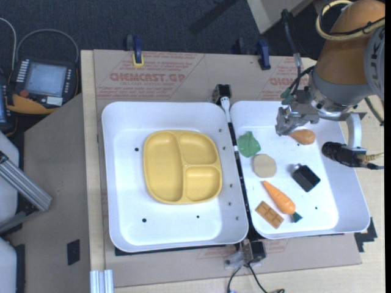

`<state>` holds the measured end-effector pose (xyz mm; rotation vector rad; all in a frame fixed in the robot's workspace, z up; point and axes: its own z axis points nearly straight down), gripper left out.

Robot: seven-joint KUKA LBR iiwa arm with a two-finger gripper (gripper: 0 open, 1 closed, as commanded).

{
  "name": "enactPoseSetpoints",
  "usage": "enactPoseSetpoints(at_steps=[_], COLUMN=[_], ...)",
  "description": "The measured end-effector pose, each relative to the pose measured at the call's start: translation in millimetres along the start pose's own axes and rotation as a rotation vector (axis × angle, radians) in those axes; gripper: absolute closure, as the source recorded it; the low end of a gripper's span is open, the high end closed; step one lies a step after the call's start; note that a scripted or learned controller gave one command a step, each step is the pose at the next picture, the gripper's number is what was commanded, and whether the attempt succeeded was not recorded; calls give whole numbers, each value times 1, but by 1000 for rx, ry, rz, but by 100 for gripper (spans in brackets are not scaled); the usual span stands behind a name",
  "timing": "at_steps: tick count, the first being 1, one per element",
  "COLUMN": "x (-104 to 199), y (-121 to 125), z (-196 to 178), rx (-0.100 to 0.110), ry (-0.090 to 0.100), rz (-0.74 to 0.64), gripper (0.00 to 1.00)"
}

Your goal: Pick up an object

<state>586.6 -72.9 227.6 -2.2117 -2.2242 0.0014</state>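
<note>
Over the far half of the right bin (351,221), the jaws (288,126) hang low, with the grey arm (345,47) and its orange band coming in from the table's right edge. How wide the jaws stand, I cannot tell; nothing is visibly caught between them. Just beside them, toward the bin's right wall, lies a rounded orange-brown piece (302,137), so near the jaws that touching or apart is hard to call. Toward the divider between the bins sits a green leafy piece (248,144), and just nearer the table's front edge from it lies a round beige disc (264,165). A small black block (305,177) rests tilted toward the bin's right side. Closer to the front, a carrot (280,199) lies on a slant, its green tip pointing at the front right corner, and a brown waffle-like square (269,213) sits just beside it, nearest the front rim. Across in the left bin (122,212), a yellow divided plate (182,165) sits about in the middle, three compartments showing. On the brown table (183,69), two blue clamps (137,50) grip the far edge.
</note>
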Motion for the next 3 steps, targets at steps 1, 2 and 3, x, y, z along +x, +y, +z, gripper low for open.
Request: enactPoseSetpoints(at_steps=[1, 2, 3], x=[50, 99, 145], y=[-1, -11, -22], z=[6, 15, 5], rx=[-1, 0, -4], ry=[0, 0, -1], rz=[0, 0, 0], gripper=[100, 100, 100])
